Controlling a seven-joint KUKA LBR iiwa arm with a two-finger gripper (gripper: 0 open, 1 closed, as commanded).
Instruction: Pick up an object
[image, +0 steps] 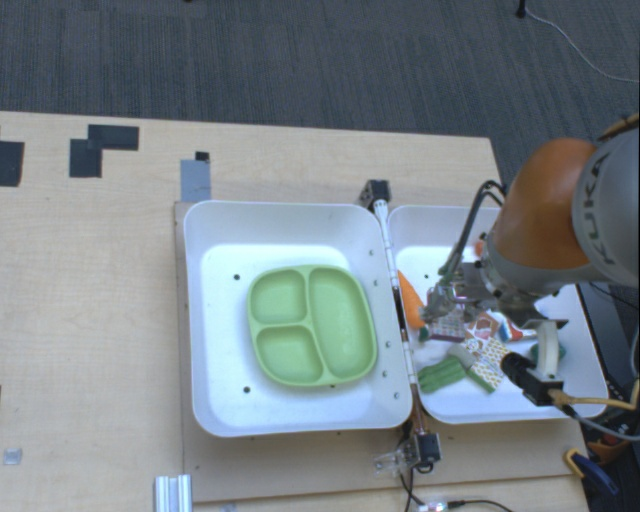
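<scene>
Arm hangs over the right bin; gripper sits low among clutter, its opening and load I cannot tell; green pod lies near the bin's front edge, probably light, smooth, slippery plastic; best pinched across its narrow middle.

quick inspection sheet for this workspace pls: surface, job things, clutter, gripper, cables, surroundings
surface: pale wooden bench bearing a left bin and a right bin, both white.
job's things: in the right bin, an orange piece by its left wall, a green piece, a patterned piece, a white and green piece.
clutter: green divided plate in the left bin.
grippers: gripper low over the right bin; a hold cannot be told.
cables: wires at the bench's front edge; thin cable on the carpet.
surroundings: grey carpet; black tape marks on the bench.
</scene>
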